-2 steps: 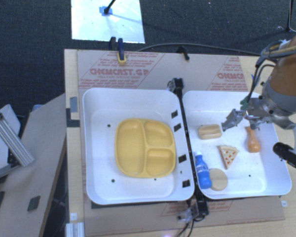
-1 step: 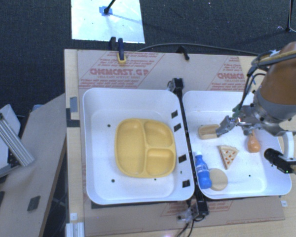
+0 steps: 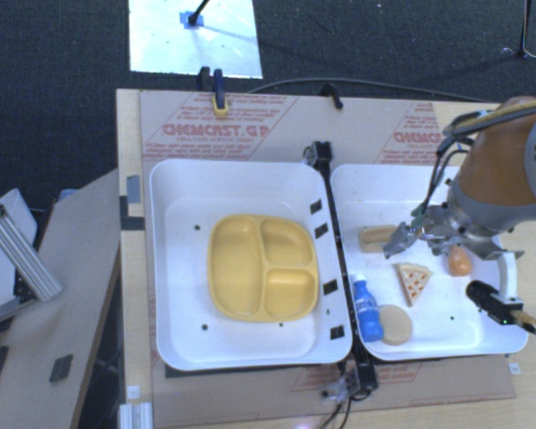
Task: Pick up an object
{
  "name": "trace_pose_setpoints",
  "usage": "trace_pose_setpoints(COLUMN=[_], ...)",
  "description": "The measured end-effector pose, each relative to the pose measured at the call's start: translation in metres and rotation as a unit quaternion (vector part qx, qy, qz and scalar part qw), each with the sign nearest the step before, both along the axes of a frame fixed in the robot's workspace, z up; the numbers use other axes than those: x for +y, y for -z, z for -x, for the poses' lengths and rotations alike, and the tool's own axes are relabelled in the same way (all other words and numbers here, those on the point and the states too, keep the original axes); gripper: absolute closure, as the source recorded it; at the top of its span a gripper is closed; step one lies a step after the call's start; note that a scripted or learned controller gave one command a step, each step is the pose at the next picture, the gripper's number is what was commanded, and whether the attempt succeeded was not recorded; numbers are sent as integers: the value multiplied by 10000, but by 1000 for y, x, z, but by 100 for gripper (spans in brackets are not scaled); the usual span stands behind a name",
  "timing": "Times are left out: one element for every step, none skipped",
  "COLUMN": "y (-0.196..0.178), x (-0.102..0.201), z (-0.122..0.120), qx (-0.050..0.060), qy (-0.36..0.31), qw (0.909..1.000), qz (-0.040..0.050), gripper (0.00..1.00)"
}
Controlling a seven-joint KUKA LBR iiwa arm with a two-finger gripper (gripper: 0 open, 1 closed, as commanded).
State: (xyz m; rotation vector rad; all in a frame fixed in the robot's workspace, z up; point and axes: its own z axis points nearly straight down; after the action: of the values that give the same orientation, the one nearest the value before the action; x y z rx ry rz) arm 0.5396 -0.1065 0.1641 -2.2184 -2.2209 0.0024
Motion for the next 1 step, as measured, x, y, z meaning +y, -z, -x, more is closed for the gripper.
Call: trace_pose_setpoints(y=[60], x=[-3], z=[-6], qx=[0], qy=[-1], qw=[10000], qz=[0], gripper=[0])
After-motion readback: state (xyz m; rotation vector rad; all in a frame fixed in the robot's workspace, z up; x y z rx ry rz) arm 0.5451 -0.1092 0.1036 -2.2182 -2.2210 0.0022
